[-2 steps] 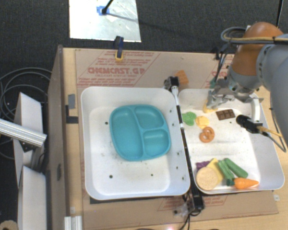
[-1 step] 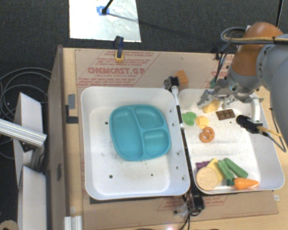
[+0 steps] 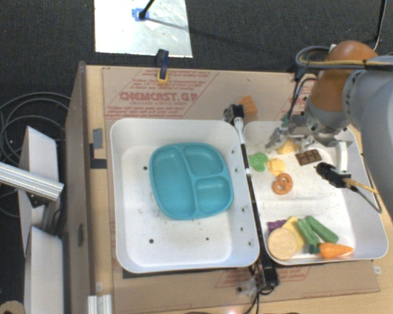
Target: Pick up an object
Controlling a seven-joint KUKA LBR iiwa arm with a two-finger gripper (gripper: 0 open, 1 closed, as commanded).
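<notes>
Hovering low over the far left corner of the right bin (image 3: 334, 205), the gripper (image 3: 283, 137) stood above the loose food items. Whether it was open or closed could not be determined from this angle, and nothing was visibly held. The nearest candidate for pickup was a yellow piece (image 3: 287, 148), lying just beside the gripper on its near side, possibly touching it. A brown chocolate bar (image 3: 308, 156) lay near the gripper on the arm's side. A green piece (image 3: 257, 160) and a second yellow piece (image 3: 276, 165) lay near it on the opposite side. An orange ring (image 3: 282, 184) lay farther toward the front. Well apart from the gripper, at the front edge, a round cracker (image 3: 283, 243), green beans (image 3: 314, 229) and a carrot (image 3: 335, 249) were bunched together. The left bin (image 3: 134, 175), beyond the green piece, carried a blue divided tray (image 3: 190, 179). Judged from this placement, the approach favoured the rear items because they lay spaced apart, permitting access to one without disturbing its neighbours.
</notes>
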